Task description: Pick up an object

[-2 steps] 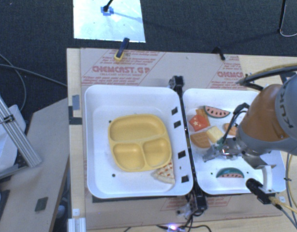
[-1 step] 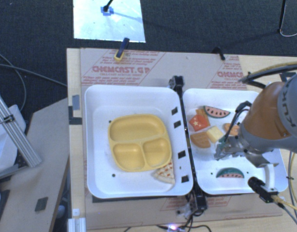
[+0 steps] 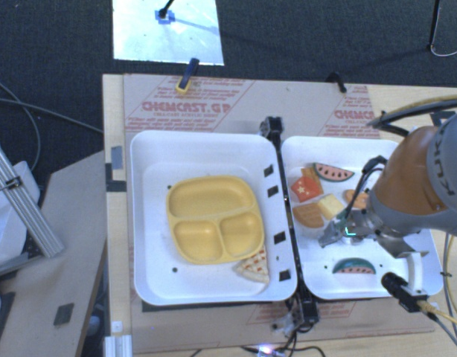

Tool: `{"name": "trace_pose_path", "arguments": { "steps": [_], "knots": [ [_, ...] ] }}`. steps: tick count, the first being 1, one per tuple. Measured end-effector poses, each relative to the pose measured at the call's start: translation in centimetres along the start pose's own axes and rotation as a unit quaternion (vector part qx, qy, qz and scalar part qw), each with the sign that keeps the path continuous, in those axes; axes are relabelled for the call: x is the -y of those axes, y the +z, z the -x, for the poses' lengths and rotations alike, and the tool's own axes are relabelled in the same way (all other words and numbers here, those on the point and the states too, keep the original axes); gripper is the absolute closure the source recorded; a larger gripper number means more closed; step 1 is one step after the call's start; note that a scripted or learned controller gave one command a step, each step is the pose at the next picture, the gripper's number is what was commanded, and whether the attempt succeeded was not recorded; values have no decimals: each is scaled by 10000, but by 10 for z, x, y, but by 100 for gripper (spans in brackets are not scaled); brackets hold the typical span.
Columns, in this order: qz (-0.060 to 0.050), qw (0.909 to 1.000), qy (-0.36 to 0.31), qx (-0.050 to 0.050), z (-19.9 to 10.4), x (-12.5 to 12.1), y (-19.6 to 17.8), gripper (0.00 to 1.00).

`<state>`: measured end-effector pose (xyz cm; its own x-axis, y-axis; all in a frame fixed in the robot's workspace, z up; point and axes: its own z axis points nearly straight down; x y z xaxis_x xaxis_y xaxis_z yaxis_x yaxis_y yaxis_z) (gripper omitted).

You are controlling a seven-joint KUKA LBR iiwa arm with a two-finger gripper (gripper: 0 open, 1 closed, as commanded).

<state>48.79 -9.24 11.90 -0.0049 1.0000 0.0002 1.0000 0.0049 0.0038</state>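
A: Why are two white bins (image 3: 206, 143) sitting side by side?

B: Probably one for picking, one for dropping. The left is holding one yellow tray (image 3: 212, 218) and one pizza slice (image 3: 252, 266).

A: The gripper (image 3: 337, 233)?

B: It's hanging over the right bin's toy food (image 3: 318, 199); two watermelon slices (image 3: 334, 172) among it. Its opening, I cannot tell.

The grey arm with its orange band is reaching in from the right over the right bin (image 3: 429, 277), and the gripper (image 3: 337, 233) is hanging low among the toy food there. A yellow cheese block (image 3: 330, 205) and a brown piece (image 3: 309, 215) are lying just beside it, a strawberry (image 3: 306, 188) and a watermelon slice (image 3: 333, 173) farther back (another slice (image 3: 354, 266) is sitting nearer the front). In the left bin (image 3: 150, 199) a yellow divided plate (image 3: 213, 218) is resting, a pizza slice (image 3: 252, 266) touching its corner.
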Motion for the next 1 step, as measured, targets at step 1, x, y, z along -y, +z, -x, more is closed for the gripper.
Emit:
{"name": "trace_pose_path", "arguments": {
  "steps": [1],
  "knots": [
    [-1, 10000, -4, 3, -3, -38, 9, 0]
  ]
}}
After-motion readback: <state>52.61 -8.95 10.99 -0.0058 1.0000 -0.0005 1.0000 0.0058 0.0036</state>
